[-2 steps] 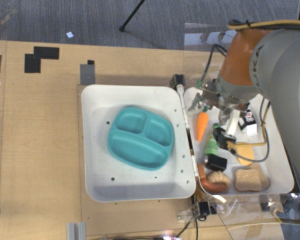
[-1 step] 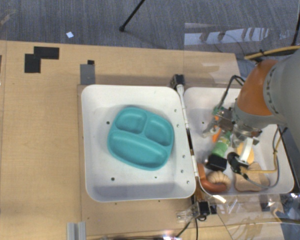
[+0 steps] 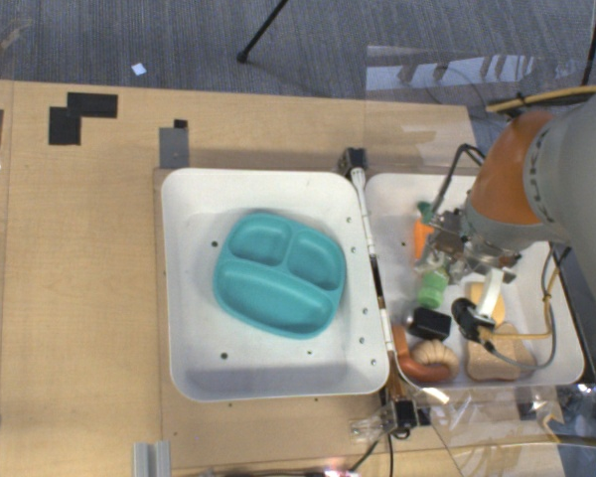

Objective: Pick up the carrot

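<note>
Camera view, right bin (image 3: 377, 202): carrot (image 3: 420, 237) near left wall, just beside gripper (image 3: 445, 256). Cannot tell whether gripper clenched or released. Probably light, stiff, smooth and tapered; best pinched across the thicker middle, clear of green piece (image 3: 433, 288) below.

A robotics lab: a plywood counter (image 3: 79, 296) carries two white bins (image 3: 194, 366), with black marker patches (image 3: 79, 115) beyond the bins, loose cables (image 3: 536, 341) trailing beside them, grey carpet (image 3: 179, 23) behind and a stand leg (image 3: 273, 18).
</note>
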Robot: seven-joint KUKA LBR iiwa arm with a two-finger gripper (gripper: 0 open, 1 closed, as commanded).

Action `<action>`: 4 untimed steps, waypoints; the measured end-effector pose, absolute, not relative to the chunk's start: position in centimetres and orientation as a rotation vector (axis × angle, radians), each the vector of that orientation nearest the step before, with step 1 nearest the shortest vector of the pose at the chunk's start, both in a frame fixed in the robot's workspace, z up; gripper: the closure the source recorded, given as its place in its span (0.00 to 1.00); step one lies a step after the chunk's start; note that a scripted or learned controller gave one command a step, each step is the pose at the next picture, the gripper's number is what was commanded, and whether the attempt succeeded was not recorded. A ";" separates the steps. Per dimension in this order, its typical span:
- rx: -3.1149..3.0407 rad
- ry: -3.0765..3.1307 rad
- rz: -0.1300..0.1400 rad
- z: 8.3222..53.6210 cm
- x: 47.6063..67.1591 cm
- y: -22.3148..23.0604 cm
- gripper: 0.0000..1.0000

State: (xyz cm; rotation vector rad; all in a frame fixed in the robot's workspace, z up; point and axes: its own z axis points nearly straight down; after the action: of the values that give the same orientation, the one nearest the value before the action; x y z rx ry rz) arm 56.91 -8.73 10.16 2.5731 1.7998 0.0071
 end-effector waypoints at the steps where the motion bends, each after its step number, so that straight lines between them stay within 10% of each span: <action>1: 2.694 1.608 0.013 18.9 63.0 -5.9 1.00; 2: 2.696 1.610 0.002 18.5 62.8 -6.1 0.00; 3: 2.572 1.801 -0.009 14.1 54.4 -14.6 0.00; 4: 2.517 1.859 0.019 9.1 55.0 -13.9 0.00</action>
State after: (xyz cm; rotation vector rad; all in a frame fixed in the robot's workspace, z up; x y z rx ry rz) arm 54.97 -13.87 9.13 2.5172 1.8594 0.0186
